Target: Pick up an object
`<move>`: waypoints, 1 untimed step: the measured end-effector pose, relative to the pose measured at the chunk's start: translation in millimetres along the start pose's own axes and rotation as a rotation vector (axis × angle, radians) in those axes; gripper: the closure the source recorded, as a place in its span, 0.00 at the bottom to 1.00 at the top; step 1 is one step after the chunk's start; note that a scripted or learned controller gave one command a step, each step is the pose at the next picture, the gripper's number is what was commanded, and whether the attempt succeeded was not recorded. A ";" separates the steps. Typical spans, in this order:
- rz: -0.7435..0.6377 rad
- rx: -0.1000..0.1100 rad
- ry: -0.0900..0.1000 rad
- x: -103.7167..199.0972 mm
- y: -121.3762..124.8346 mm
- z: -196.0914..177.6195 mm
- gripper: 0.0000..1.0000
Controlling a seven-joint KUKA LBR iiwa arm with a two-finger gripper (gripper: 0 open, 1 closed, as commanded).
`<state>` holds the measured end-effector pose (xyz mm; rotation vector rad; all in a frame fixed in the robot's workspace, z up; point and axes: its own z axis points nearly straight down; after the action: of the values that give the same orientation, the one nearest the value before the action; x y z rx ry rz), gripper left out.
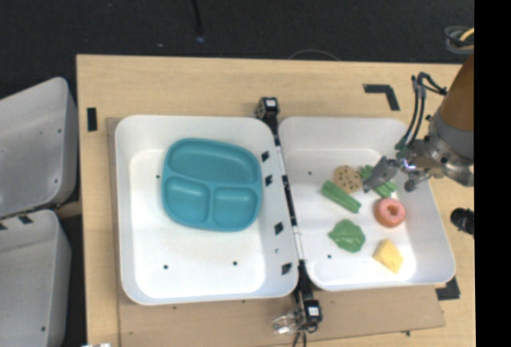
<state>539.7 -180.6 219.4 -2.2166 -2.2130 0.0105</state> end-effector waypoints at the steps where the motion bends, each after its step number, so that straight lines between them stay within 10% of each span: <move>1: -0.003 -0.012 -0.003 0.3 2.7 -6.5 0.00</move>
<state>542.5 -180.3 225.9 -2.2206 -2.2237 0.0002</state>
